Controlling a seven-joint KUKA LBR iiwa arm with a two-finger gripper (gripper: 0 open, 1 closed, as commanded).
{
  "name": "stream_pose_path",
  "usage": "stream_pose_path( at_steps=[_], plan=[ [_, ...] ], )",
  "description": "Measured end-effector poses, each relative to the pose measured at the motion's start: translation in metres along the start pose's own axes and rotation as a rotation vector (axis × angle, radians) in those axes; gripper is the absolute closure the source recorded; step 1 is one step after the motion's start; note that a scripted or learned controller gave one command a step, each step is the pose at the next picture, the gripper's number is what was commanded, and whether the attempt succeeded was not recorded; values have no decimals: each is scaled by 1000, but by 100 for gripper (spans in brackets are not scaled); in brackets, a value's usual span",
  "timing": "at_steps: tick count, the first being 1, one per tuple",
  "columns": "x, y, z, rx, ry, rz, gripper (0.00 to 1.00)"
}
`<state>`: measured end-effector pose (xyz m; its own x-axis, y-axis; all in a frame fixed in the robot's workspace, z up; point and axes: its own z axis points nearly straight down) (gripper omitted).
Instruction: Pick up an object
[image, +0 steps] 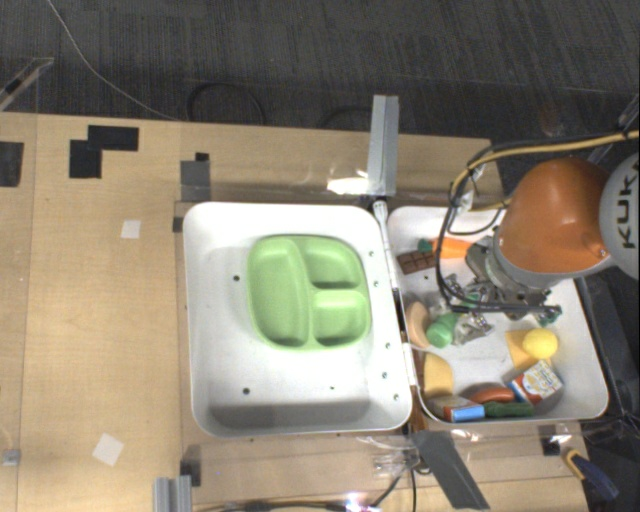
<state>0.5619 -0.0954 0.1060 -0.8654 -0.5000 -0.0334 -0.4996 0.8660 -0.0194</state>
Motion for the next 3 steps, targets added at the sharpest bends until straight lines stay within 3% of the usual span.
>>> stream_pose_path(
  at_steps=[1,2,3],
  plan=[
    [-74,-4,-121,-8,15,135,100],
    [5,-69,-76,-16,26,-81,100],
    [-13,-59,-51,-14,26,133,100]
  ],
)
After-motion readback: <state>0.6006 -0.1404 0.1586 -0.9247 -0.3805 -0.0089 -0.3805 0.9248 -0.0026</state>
